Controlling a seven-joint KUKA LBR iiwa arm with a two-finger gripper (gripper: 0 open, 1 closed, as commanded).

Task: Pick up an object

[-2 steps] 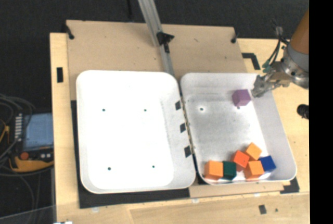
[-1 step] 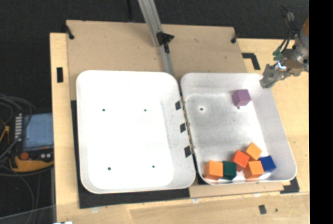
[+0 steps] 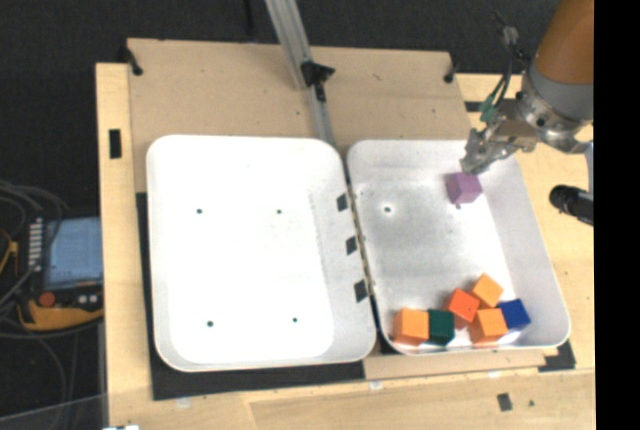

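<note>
My gripper (image 3: 469, 169) reaches in from the right over the far right part of the right bin (image 3: 420, 248). A small purple block (image 3: 462, 187) sits right at its fingertips, and the fingers appear shut on it. The block looks raised a little above the bin floor. The grey arm with its orange band (image 3: 566, 28) rises behind the gripper at the right edge.
Several blocks are clustered in the right bin's near right corner: orange ones (image 3: 463, 303), a green one (image 3: 441, 325) and a blue one (image 3: 514, 314). The left bin (image 3: 240, 248) lies beside it. A slanted metal rail (image 3: 285, 8) crosses the back of the bench.
</note>
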